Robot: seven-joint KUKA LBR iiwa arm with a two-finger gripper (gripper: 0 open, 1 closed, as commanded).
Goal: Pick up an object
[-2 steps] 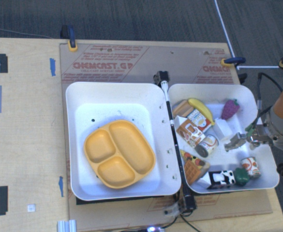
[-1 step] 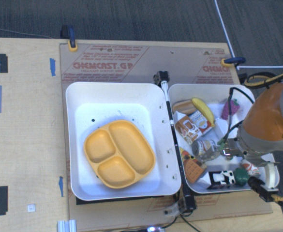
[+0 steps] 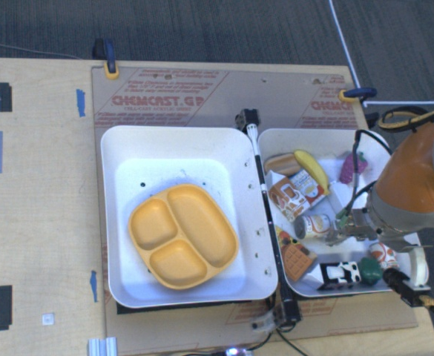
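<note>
Dark grey carpet lies behind a pale wooden bench point(image 3: 38, 221), on which a brown sheet printed in red carries two shallow white bins side by side. The left bin point(image 3: 120, 162) holds a yellow three-compartment tray point(image 3: 183, 236), lying flat toward its front. The right bin point(image 3: 272, 143) is crowded: a banana point(image 3: 311, 169) near the back, a red-and-white snack packet point(image 3: 294, 193) just beside it, a purple toy point(image 3: 349, 167) toward the far right, a small can on its side point(image 3: 314, 225) near the middle, a waffle-patterned brown piece point(image 3: 297, 259) at the front left, and a black-and-white item point(image 3: 340, 273) with a green ball point(image 3: 370, 271) along the front edge. The arm, with its orange band point(image 3: 417, 176), reaches over the right side of this bin, and the gripper point(image 3: 350, 227) sits low among the clutter, just right of the can. How its jaws stand cannot be told from this angle. By my reading, the step in hand is the descent or approach onto a target, most likely the can or something next to it; nothing is visibly held. The next move calls for settling the fingers on either side of one item, clear of its neighbours, closing firmly, then lifting straight up.
</note>
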